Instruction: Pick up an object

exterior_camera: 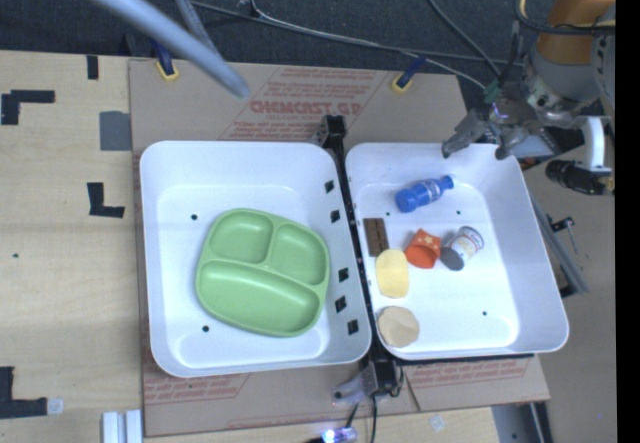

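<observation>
We are seeing the end effector [483,138] hanging over the far rim of the right bin [535,261], its two dark fingers spread wide apart with nothing showing between them. Behind it the grey wrist and the orange band of the arm [578,1] are running out of the picture at the right, so we are only getting part of them.

Below the end effector, inside the right bin, we are finding the objects to pick. The blue bottle [423,193] is lying on its side nearest to it, just inward from the rim. Further toward us an orange block [424,249] is touching a small can [462,248] whose label is too small for us to read. A dark brown bar [376,235] is lying by the divider between the bins, with a pale yellow piece [392,273] just below it and a round tan piece [399,326] nearer the front rim.

The left bin [170,181] is carrying a green divided plate [263,271], well apart from the end effector.

The cardboard sheet [300,101] under the bins on the counter is bearing red print that we are reading only partly as "CHEMCAST"; the rest is blurring. A grey tube [120,1] is crossing the top left corner, out of focus.
</observation>
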Available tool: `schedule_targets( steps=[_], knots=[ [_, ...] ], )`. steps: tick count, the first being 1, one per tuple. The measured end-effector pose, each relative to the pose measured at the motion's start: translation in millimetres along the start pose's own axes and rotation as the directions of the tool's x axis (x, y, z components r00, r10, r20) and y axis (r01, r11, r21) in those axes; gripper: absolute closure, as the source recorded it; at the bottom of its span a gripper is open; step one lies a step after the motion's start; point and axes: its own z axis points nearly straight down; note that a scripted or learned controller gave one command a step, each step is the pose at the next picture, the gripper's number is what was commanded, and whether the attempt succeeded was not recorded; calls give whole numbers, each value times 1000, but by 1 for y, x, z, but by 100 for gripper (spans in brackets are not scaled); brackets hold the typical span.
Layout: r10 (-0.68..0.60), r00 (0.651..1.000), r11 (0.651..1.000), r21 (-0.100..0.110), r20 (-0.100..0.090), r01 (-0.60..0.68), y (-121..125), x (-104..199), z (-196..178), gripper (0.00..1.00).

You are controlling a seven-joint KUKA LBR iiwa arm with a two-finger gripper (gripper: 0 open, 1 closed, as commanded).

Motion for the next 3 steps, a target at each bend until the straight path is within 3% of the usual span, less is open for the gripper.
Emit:
schedule_targets(
  steps=[1, 2, 3],
  knots=[
    [-3, 1000, 1000, -14, 3, 3, 3, 1, -9, 0],
    [-3, 1000, 1000, -9, 3, 3, -5, 8, 43, 0],
    [-5, 1000, 1000, -9, 3, 5, 5, 10, 99, 0]
  ],
)
